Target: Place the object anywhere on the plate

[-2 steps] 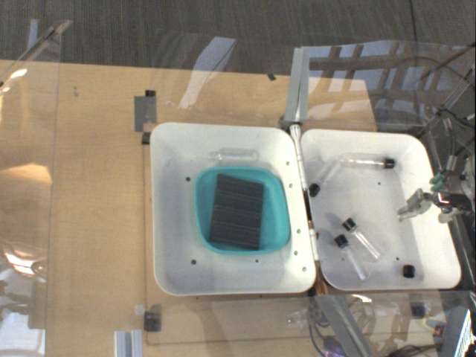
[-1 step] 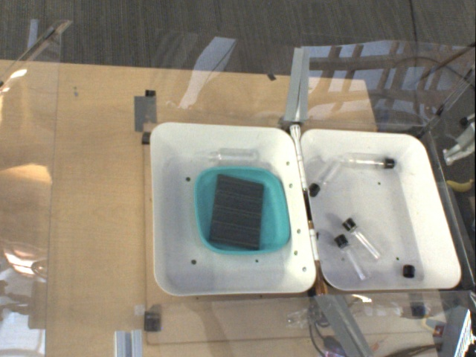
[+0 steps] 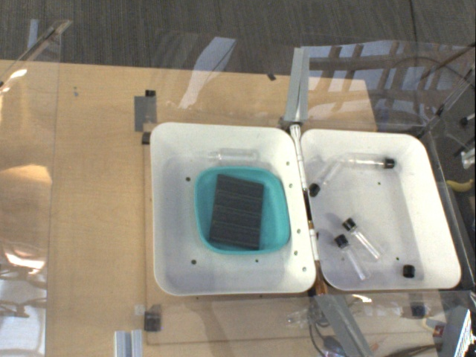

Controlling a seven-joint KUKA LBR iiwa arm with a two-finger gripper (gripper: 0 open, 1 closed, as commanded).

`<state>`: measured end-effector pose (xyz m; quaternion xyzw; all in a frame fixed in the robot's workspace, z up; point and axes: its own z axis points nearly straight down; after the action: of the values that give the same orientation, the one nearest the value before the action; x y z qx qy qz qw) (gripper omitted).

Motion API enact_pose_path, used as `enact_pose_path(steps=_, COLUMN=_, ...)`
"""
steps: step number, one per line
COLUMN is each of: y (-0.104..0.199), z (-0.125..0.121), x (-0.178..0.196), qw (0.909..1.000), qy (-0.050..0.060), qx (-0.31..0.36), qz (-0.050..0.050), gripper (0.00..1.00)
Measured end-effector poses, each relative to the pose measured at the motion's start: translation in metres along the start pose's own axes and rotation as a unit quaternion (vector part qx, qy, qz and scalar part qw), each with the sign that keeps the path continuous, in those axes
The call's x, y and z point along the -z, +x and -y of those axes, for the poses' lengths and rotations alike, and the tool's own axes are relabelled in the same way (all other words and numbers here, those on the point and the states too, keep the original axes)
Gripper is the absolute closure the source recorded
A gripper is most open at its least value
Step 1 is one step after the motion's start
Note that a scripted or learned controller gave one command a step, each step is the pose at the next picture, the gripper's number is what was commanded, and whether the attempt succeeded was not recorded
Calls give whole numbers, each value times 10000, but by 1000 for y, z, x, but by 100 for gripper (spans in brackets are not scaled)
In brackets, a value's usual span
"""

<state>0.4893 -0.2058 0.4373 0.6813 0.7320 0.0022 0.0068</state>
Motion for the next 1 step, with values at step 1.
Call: enact_pose_path(steps=1, y=0, z=0, x=0, qw=9980, qy=0, qx=-629, qz=1, gripper=0)
